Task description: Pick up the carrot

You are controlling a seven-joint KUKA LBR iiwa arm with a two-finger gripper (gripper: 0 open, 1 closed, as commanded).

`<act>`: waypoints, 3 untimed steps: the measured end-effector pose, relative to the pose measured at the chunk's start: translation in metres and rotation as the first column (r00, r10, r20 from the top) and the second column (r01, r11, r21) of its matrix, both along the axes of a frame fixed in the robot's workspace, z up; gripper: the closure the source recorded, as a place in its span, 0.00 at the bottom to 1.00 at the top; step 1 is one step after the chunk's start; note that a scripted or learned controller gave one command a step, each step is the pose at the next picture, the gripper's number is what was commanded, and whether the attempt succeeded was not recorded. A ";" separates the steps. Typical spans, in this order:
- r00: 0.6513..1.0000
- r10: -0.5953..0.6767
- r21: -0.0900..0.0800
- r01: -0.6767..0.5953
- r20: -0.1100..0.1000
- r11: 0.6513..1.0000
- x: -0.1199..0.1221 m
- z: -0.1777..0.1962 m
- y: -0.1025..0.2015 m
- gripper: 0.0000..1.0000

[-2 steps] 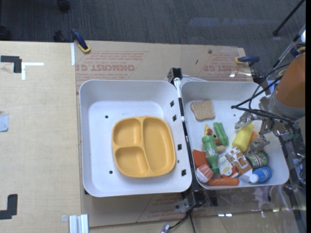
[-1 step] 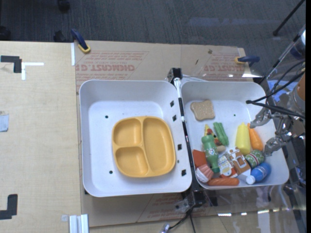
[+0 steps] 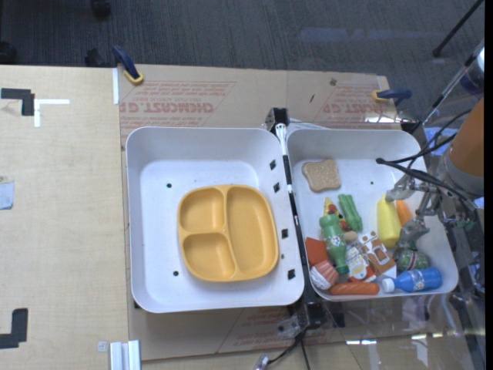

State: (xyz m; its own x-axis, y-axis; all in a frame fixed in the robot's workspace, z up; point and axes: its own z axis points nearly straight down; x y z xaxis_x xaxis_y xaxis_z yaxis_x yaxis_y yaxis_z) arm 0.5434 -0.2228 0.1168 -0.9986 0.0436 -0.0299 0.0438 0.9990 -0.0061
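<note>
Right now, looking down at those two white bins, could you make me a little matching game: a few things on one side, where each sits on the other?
Things:
1. yellow divided plate
2. bread slice
3. blue bottle
4. claw

Places:
A. right bin, near bottom corner
B. middle of left bin
C. over right bin's right side
D. right bin, upper part

Pairs: 1-B, 2-D, 3-A, 4-C

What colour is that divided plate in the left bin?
Yellow-orange: the divided plate shows plainly in the camera view.
</note>
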 end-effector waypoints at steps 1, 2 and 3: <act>1.000 0.016 0.005 -0.016 -0.021 1.000 -0.021 0.183 0.001 0.00; 1.000 -0.010 0.002 0.010 -0.008 1.000 -0.053 0.012 0.002 0.00; 1.000 0.023 -0.003 -0.023 0.007 1.000 -0.043 -0.008 0.001 0.00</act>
